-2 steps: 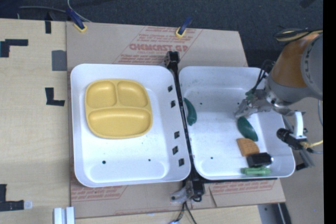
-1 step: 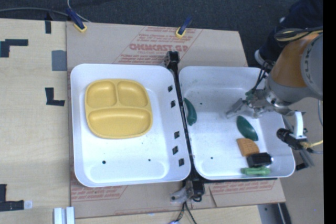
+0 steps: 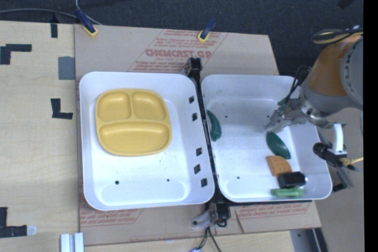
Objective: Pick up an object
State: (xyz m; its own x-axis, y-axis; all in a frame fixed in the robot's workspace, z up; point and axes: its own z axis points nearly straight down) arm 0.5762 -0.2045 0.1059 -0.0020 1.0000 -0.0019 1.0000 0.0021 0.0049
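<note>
The end effector [image 3: 282,117] hangs low in the right bin [image 3: 248,88], just above a dark green leaf-shaped piece [image 3: 277,144]; whether it is open or closed I cannot tell. I'd say that piece is the likely target: come straight down and pinch across its narrow width. Below it lie a tan block [image 3: 277,164], a black block [image 3: 292,179] and a green stick [image 3: 287,192]; another green piece [image 3: 213,125] leans by the divider. The left bin [image 3: 88,127] holds a yellow tray [image 3: 133,121]. The arm hides the far corner
</note>
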